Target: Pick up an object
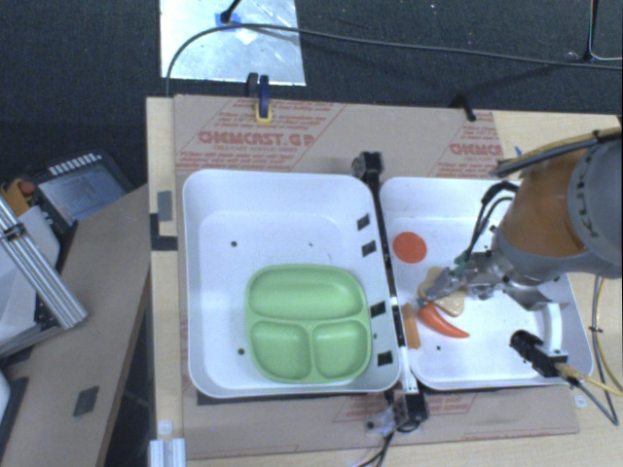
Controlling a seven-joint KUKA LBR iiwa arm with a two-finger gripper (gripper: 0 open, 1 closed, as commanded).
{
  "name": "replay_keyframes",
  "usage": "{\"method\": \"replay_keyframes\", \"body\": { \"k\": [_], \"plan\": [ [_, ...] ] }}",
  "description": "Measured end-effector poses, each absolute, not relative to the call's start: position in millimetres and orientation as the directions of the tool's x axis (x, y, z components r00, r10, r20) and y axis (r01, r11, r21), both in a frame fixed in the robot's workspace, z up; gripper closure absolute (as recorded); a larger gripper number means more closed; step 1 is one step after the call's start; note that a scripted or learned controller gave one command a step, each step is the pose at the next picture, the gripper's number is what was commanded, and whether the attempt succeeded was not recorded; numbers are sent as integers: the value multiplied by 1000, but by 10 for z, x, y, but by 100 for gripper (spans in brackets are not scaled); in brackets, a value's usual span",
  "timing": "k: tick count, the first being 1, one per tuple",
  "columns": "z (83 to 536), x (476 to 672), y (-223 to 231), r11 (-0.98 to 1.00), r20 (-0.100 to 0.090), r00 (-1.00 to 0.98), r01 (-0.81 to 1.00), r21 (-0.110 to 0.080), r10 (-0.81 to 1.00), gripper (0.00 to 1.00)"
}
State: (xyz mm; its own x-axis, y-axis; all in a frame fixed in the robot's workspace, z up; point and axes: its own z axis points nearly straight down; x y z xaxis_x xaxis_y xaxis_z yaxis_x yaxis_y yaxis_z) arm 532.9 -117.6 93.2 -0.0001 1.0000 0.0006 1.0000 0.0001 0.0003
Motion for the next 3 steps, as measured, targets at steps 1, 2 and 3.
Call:
{"method": "replay_keyframes", "body": {
  "k": [1,2,3],
  "plan": [
    [1055,5343,-1178,1,-1,-1,1000,4,1000,100],
    [1695,5375,-1203,4,-2,-4,1000,8,1000,100],
    [2159,5349,-1147,5,-1,-5,1000,7,1000,100]
  ]
}}
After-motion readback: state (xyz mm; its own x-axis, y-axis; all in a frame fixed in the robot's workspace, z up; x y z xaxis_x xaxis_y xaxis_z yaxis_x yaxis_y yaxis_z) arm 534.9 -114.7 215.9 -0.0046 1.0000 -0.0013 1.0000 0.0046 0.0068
